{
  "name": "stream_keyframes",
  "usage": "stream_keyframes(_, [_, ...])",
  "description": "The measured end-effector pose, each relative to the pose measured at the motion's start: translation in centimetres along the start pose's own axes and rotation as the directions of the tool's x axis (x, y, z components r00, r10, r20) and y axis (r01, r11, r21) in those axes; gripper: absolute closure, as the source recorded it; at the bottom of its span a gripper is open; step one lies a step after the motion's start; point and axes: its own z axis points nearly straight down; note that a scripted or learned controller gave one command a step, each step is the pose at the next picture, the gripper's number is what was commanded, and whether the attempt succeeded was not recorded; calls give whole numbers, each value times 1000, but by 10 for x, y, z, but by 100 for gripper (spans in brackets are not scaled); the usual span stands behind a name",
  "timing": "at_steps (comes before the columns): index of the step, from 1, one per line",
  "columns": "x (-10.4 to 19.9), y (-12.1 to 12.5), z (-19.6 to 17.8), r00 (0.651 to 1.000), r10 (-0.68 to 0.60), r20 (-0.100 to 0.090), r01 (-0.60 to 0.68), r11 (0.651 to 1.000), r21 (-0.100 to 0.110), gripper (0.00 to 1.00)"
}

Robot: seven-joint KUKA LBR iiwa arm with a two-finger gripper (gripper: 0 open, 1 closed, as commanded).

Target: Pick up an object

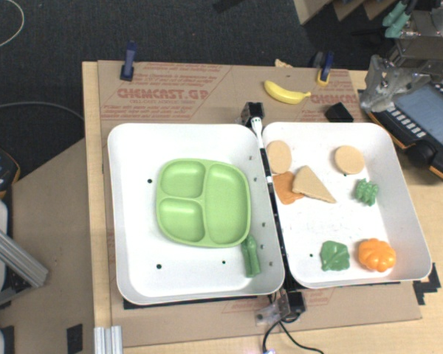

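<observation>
Farthest from the claw, on the camera's side, an orange pumpkin toy and a leafy green piece lie apart in the right bin, probably scattered so each offers a free grasp. Closer to the claw lie a tan wedge and a tan round. The claw hangs beyond the bin's far corner, clear of everything; whether it is apart or together cannot be told. A cardboard sheet covers the tabletop, with dark carpet beyond.

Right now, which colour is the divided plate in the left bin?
Light green divided plate, camera view.
</observation>
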Motion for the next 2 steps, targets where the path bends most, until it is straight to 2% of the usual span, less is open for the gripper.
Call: stream_keyframes(2, [1,1,-21,1000,-1,1,1,1000,-7,100])
